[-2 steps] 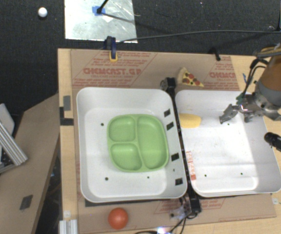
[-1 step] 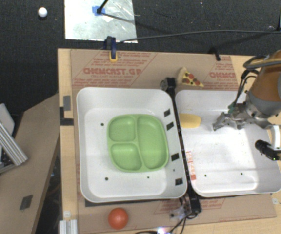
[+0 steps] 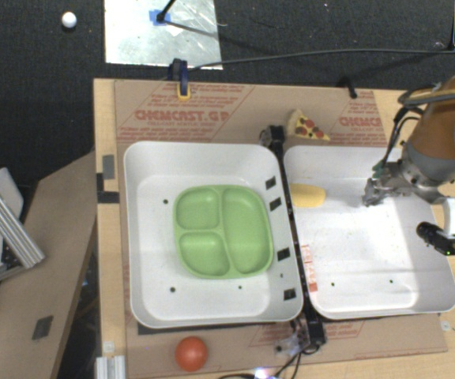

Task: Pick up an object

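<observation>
While end effector (image 3: pixel 376 189) hovers, apparently empty.

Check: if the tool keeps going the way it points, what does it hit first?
The tool points left and down over the right bin. Most likely it meets the bin floor first; if it ran level, the yellow piece by the left wall comes next. Depth is unclear.

A green divided plate (image 3: pixel 223 231) with three compartments lies flat in the middle of the left white bin (image 3: pixel 144 168), upright with its hollows facing up. A small pale yellow block (image 3: pixel 308 197), soft-edged and roughly oblong, lies in the right white bin (image 3: pixel 417 290), close to that bin's left wall and toward its far side. The two objects are well apart, with the bins' adjoining walls between them.
</observation>
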Tool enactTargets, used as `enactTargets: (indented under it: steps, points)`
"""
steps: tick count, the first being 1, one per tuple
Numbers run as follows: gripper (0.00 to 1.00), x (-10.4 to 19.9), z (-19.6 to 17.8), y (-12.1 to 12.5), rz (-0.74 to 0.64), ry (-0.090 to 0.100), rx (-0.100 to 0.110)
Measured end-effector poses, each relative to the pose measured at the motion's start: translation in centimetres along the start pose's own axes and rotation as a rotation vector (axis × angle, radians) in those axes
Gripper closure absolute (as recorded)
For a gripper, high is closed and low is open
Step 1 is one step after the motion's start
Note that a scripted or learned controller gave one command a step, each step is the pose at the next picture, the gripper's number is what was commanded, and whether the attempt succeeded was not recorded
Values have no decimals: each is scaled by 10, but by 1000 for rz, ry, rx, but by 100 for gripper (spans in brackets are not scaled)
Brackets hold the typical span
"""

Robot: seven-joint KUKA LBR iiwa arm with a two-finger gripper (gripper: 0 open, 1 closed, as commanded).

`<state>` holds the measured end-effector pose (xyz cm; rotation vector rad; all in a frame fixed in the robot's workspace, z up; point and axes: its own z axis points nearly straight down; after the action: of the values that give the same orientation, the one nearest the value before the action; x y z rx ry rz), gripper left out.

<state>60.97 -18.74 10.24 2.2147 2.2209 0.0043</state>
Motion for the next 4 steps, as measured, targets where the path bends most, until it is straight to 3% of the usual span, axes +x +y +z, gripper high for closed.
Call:
enactTargets:
  steps: [3,4]
  points:
    - [100,3,-156,-5,-3,0,-1]
    - [100,60,-143,7,-7,3,3]
